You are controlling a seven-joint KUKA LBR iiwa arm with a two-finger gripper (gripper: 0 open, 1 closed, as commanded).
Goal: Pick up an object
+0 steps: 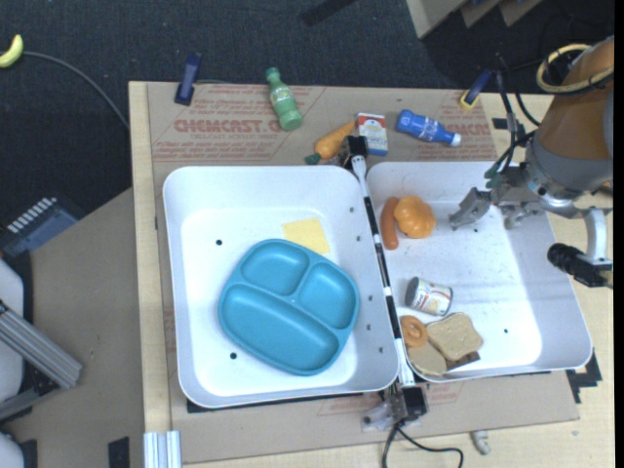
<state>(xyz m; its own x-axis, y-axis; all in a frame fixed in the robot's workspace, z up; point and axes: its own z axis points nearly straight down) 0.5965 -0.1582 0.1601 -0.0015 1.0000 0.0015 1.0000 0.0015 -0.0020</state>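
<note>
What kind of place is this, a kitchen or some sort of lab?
Probably a robot lab bench: two white bins side by side, toy food such as a slice of bread, and a grey arm's gripper reaching in.

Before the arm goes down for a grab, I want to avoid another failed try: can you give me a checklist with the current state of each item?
1. Gripper carrying nothing: ok, no object between its fingers.
2. Fingers spread for a grasp: ok, they look open.
3. Gripper over the right bin: ok, above its upper part.
4. Nearest target free to approach: ok, the orange fruit lies left of the gripper with bare floor between them.
5. Target isolated: not ok, the fruit touches the hot dog.
6. Gripper height above the bin floor: cannot tell.
</note>
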